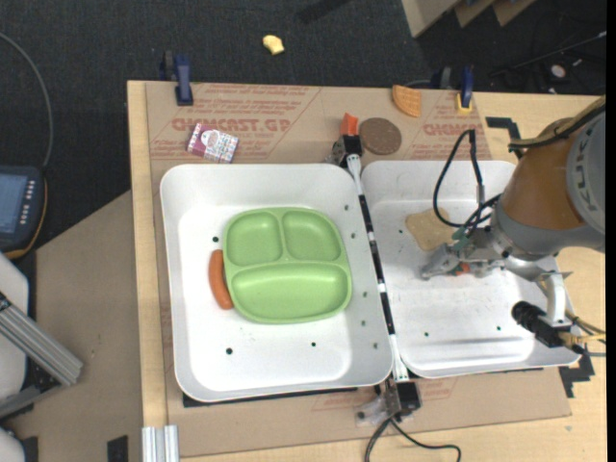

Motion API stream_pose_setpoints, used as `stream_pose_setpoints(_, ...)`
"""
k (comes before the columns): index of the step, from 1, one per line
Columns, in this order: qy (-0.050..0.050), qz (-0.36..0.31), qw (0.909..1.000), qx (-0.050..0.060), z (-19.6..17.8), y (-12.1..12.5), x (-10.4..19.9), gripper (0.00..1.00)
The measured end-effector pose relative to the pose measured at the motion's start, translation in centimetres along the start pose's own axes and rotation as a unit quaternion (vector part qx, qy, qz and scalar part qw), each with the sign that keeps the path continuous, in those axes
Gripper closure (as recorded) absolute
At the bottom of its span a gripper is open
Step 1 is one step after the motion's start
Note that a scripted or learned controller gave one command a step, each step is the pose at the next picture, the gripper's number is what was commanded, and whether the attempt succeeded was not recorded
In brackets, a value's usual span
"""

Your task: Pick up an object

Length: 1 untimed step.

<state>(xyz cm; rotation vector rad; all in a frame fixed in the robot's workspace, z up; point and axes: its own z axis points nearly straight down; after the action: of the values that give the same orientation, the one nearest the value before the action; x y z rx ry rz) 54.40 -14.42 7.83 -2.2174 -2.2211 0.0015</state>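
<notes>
In the right bin (462,340), a flat tan piece like a slice of bread (424,227) lies near the far left. My gripper (449,261) is low over the bin floor, just in front of and to the right of that piece, pointing left. A small red-orange bit (466,267) shows by the gripper's body. The left bin (192,335) holds a green divided plate (286,264) with an orange sausage-shaped object (219,279) lying against its left side.
On the bench behind the bins lie a brown disc (381,136), an orange wedge (407,100) and a pink-and-white packet (213,142). A black cable (452,176) loops over the right bin's back. The arm (551,200) covers that bin's right side.
</notes>
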Motion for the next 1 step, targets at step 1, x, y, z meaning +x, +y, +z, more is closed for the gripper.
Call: stream_pose_setpoints(1,-0.003,0.001,1.0000,-0.005,-0.76,6.53,-6.78,0.00)
